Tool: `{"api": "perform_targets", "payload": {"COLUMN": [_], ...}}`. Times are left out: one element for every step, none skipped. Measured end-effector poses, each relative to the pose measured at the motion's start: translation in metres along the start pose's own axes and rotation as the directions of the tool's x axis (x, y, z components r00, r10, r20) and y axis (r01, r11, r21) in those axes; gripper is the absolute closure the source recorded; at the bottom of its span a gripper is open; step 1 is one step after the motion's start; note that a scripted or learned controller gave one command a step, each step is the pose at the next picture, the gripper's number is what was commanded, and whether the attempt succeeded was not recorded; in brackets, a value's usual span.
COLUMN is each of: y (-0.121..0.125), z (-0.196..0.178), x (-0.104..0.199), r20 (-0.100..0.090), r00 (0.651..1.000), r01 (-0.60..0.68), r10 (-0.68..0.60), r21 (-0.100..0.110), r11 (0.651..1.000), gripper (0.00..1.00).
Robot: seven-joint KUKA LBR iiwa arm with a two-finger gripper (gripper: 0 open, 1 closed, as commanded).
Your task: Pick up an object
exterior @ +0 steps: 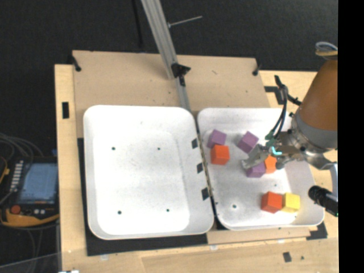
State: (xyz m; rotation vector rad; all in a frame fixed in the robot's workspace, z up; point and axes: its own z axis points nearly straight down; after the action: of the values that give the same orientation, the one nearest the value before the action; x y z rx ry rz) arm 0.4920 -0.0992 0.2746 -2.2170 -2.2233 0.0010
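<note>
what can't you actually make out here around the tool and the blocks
- Tool, camera view: small and blurred, so its grip state is unreadable.
- Purple block and small orange block: partly covered by the tool; contact unclear.
- Arm: cut off by the right edge.

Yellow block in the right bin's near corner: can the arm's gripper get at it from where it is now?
Probably yes. The yellow block is uncovered from above, but an orange block touches one side and the right bin wall is close, so the gripper has little finger room.
</note>
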Motion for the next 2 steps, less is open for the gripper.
{"api": "perform_targets", "payload": {"y": [0.001, 0.008], "z": [-0.002, 0.054], "x": [0.0, -0.008], "r20": [0.001, 0.002], "r00": [1.0, 1.0], "r01": [-0.003, -0.004], "r10": [0.003, 0.004], "r21": [-0.005, 0.003], "r11": [1.0, 1.0], "gripper": [0.0, 0.0]}}
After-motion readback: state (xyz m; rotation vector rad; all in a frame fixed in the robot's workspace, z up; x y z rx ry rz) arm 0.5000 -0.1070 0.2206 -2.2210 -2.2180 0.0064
